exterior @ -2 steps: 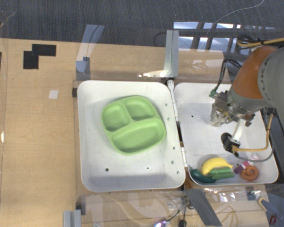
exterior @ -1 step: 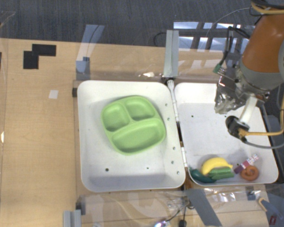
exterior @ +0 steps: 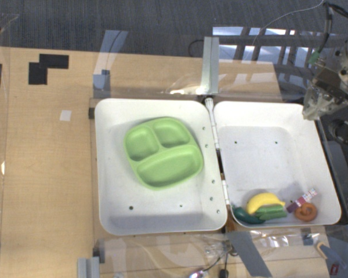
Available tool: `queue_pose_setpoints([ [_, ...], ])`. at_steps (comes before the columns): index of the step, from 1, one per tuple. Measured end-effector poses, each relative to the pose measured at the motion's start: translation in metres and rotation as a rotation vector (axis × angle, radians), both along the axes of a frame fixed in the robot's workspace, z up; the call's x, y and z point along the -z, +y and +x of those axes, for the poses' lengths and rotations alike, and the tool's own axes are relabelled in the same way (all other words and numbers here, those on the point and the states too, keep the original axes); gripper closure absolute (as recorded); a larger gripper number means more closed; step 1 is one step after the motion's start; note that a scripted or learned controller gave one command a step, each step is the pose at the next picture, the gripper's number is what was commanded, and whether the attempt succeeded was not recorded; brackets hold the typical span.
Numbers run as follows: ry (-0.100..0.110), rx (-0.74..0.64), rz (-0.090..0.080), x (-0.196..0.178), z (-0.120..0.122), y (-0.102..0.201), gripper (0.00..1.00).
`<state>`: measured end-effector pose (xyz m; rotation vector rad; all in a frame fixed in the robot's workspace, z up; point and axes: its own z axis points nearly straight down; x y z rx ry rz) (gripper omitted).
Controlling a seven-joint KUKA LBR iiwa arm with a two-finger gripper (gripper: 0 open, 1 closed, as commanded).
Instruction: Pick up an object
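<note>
In the right bin [exterior: 267, 143], several small items lie along the near edge: a yellow banana [exterior: 265, 201], a dark green vegetable [exterior: 258, 214] just in front of it, an orange ring-shaped piece [exterior: 305, 212] and a small purple and pink piece [exterior: 305, 198]. A light green divided plate [exterior: 162, 152] lies in the left bin [exterior: 116, 207]. My gripper [exterior: 315, 105] hangs at the right bin's far right corner, over its rim and well away from all the items. Nothing shows in its grasp.
A metal divider [exterior: 216, 149] runs between the two bins. A metal frame and cables [exterior: 267, 45] stand behind the right bin, close to the arm [exterior: 339, 74]. Wooden benchtop [exterior: 40, 155] spreads out to the left.
</note>
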<state>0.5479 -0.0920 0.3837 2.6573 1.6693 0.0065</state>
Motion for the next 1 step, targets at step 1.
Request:
queue_pose_setpoints([
  [1, 0.003, 0.166, 0.000, 0.0839, -0.0272, -0.0508, 1.00],
])
